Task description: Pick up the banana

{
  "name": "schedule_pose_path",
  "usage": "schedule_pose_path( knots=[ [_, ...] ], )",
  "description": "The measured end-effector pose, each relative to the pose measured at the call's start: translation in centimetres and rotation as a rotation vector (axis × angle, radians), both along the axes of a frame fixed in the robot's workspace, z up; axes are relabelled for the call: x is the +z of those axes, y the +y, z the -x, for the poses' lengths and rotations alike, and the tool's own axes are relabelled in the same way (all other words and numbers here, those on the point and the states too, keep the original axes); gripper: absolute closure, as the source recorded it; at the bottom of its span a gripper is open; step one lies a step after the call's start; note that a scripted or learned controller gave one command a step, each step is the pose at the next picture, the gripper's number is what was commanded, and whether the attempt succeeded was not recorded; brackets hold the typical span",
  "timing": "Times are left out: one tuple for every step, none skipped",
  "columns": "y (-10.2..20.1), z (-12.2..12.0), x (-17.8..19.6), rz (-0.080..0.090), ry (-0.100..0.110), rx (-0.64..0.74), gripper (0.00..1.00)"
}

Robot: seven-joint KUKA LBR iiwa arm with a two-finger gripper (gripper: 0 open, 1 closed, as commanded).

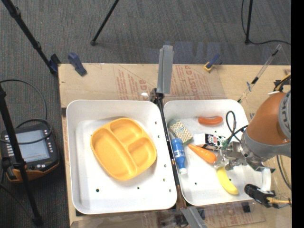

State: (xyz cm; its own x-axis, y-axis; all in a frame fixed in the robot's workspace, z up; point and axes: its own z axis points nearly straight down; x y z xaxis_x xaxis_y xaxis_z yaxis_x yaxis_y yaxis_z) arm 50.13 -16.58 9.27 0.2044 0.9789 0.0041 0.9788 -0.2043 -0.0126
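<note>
The yellow banana (227,181) lies in the right bin (190,109), near its front right corner. My gripper (229,159) hangs just above the banana's upper end, low over the bin floor, on the arm's grey wrist below the orange band (267,118). From this angle the wrist hardware hides the space between the gripper's tips. The banana rests on the bin floor.
The right bin also holds an orange carrot (202,153), a blue bottle (178,154), a red sausage (210,120), a patterned packet (181,130) and a small dark card (213,139). A yellow divided plate (123,148) lies in the left bin (76,122).
</note>
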Motion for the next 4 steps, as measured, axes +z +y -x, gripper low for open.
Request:
schedule_pose_path(
  knots=[
    [3.2,2.6,6.4,0.001,-0.007,0.382,1.0],
    [3.2,2.6,6.5,0.001,-0.007,0.381,0.0],
    [-2.1,2.6,-0.8,-0.001,-0.009,0.551,0.0],
    [-2.1,2.7,0.0,-0.004,-0.006,0.547,1.0]
  ],
)
